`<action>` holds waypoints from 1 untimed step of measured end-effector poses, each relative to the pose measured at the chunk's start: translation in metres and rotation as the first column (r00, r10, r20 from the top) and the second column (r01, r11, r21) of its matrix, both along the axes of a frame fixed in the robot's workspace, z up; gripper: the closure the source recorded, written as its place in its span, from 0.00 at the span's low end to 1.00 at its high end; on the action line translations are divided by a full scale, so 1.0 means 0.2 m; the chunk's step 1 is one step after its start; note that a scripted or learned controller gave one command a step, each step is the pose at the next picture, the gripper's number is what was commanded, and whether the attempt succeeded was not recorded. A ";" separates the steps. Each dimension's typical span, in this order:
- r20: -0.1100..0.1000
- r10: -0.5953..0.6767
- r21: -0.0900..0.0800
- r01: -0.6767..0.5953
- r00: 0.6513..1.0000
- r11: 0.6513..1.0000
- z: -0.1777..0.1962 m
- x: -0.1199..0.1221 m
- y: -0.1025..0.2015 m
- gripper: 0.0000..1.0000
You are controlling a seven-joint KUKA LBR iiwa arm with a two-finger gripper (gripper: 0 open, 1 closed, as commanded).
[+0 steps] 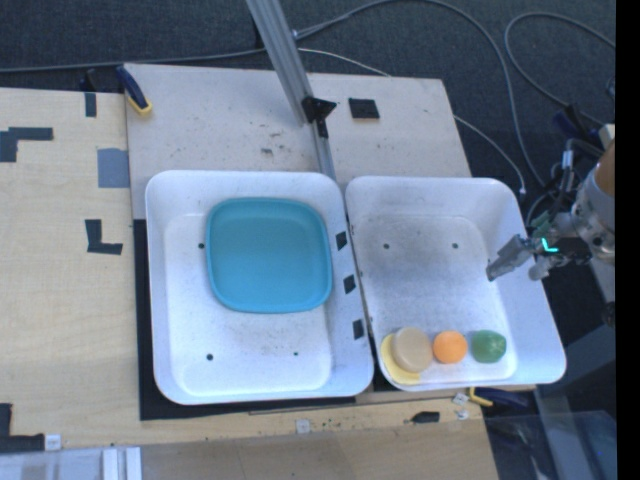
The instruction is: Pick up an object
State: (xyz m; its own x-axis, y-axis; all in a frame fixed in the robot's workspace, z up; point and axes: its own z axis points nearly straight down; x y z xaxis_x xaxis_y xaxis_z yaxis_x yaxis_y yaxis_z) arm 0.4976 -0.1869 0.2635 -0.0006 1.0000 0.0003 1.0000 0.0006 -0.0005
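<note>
The right bin [440, 218] serves as the landmark: along its near wall sit three small items in a row, a tan disc [411, 348] resting on a yellow piece [396, 370] at the left, an orange ball [450, 347] beside it, and a green ball [488, 346] at the right end, each just beside the next. The gripper [518, 255] hangs over the same bin's right rim, well apart from the row; whether it is open or closed cannot be told from this view, and nothing is seen in it. Beyond the bin's left wall, a blue plate [269, 254] lies flat in the left bin [170, 298]. The balls look light, smooth and likely to roll, so a hold across the middle suits them; the green one is nearest the arm.
</note>
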 end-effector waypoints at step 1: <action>0.000 0.000 0.000 0.000 1.000 1.000 0.00 0.00 0.00 0.00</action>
State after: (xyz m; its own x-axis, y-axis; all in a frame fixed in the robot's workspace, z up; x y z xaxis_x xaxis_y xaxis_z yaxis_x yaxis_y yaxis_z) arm 0.4975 -0.1869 0.2635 -0.0006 1.0000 0.0003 1.0000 0.0006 -0.0006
